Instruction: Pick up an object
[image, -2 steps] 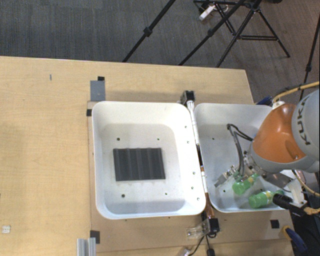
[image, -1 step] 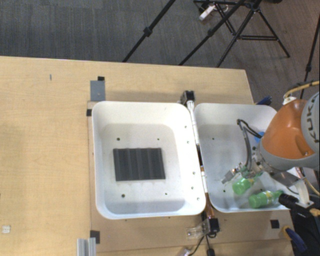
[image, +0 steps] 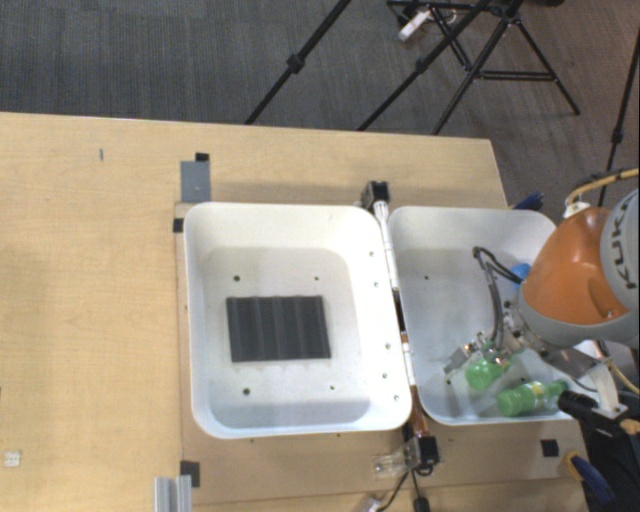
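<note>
Near right bin's (image: 440, 240) front wall, green bottle (image: 522, 398) lies crosswise, cap apparently rightward; tool (image: 487, 358) grip state unclear.

Two white bins sit on a pale tan wooden bench (image: 90, 300). The left bin (image: 200, 300) holds a dark grey ribbed mat (image: 278, 328). In the right bin (image: 430, 300), right of that mat, lie two bright green objects (image: 484, 374) (image: 520, 400). The arm (image: 585, 275) is orange above grey. Beyond the bench, the carpet (image: 150, 50) is dark grey, finely striped.
</note>
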